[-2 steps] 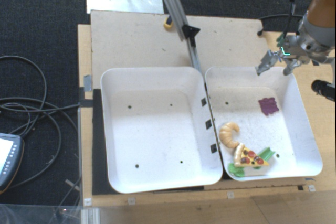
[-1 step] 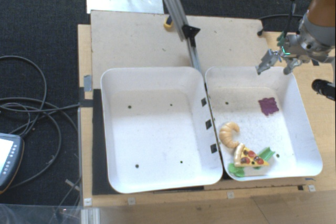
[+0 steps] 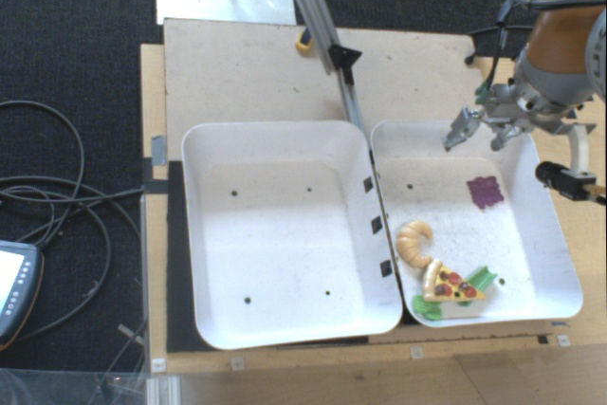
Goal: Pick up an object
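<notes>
Hovering above the far edge of the right-hand shallow white plastic bin [image 3: 560, 275], the metal two-finger gripper [image 3: 482, 129] hangs with its fingers spread apart and nothing between them. Candidates for picking all lie in that bin: a flat purple toy cluster like grapes [image 3: 486, 193] just below the gripper, a tan curved toy croissant [image 3: 414, 243] nearer the divider, and a toy pizza slice with red toppings [image 3: 450, 284] resting on a green leafy piece [image 3: 484, 279] at the near side. By my reading this is the approach step, before any descent. Next the arm would need to centre over one item, likely the purple one, and lower straight down before closing
</notes>
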`<state>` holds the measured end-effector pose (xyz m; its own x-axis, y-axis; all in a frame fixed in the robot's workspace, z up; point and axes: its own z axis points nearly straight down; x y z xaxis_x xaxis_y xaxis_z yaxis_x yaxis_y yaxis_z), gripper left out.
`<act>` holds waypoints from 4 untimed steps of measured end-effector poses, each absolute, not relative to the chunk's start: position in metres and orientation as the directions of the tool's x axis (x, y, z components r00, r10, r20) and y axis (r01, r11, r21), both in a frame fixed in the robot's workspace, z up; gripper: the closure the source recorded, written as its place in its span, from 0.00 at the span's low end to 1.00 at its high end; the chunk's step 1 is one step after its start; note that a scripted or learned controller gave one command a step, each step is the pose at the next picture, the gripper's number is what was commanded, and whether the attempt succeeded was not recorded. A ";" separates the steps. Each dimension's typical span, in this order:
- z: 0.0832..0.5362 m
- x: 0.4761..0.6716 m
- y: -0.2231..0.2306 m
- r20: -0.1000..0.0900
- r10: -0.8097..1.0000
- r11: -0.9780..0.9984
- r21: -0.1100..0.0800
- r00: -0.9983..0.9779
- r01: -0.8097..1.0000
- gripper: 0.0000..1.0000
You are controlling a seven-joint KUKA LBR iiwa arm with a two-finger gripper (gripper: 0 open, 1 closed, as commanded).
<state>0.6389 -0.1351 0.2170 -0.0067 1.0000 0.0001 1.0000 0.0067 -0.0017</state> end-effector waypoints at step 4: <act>0.183 0.634 -0.133 -0.001 1.000 0.005 0.006 -0.005 1.000 1.00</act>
<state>0.6344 -0.1333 0.1825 -0.0048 1.0000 -0.0007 1.0000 0.0048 0.0064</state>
